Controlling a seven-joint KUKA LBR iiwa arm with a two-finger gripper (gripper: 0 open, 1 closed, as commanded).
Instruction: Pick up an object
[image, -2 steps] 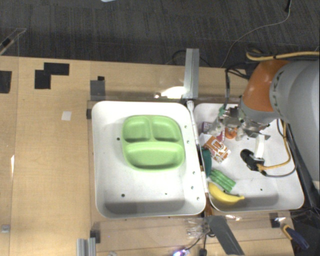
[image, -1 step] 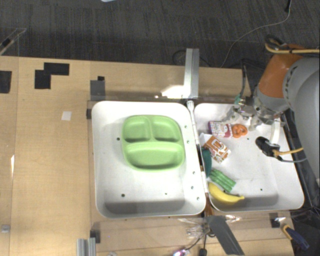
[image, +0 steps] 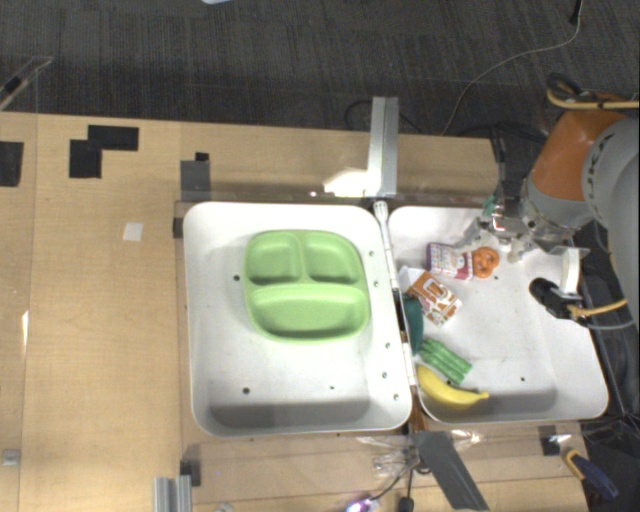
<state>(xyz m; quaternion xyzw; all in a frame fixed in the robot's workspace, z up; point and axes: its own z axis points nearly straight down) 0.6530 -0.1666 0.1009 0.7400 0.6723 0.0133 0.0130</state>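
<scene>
- Left bin (image: 215, 395): holds a green divided plate (image: 304, 284).
- Right bin (image: 560, 385): holds the loose items.
- Arm (image: 590, 170): enters from the right; gripper (image: 497, 232) over the bin's far edge, grip state cannot be told.
- Banana (image: 447, 388): near wall, touching a green packet (image: 443, 358).
- Snack pouch (image: 434, 297), pink carton (image: 448, 261), orange object (image: 485, 262): just beside the gripper.

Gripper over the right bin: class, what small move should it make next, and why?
Probably lower straight down toward the orange object. The gripper sits near the right bin's far edge, just above that object and beside the purple packet, and nothing shows between its fingers, so a short descent seems the likeliest step before any grasp.
</scene>
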